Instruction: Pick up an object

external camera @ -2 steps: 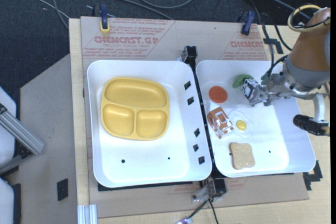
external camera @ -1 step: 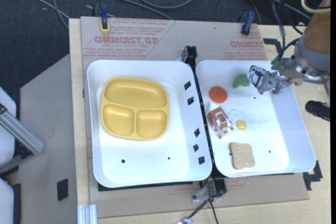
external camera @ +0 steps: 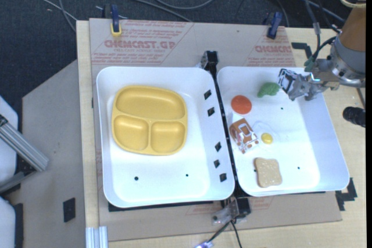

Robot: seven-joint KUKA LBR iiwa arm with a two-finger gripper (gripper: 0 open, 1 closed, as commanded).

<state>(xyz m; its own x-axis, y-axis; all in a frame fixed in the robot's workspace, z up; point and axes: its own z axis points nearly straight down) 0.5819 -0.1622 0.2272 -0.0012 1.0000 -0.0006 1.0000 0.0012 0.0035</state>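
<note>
the gripper [external camera: 295, 87] hangs low over the right bin [external camera: 325, 142] just beside the green piece [external camera: 268, 90], probably lining up a grab, though i can't tell its state.

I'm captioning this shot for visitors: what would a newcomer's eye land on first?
Probably the yellow divided plate in the left bin. Next, the small food items in the right bin: an orange ball, a slice of bread, with the gripper beside a green piece.

A grey arm [external camera: 349, 61] banded in orange is seen, ended by a small metallic hand [external camera: 296, 85] with dark fittings.
</note>
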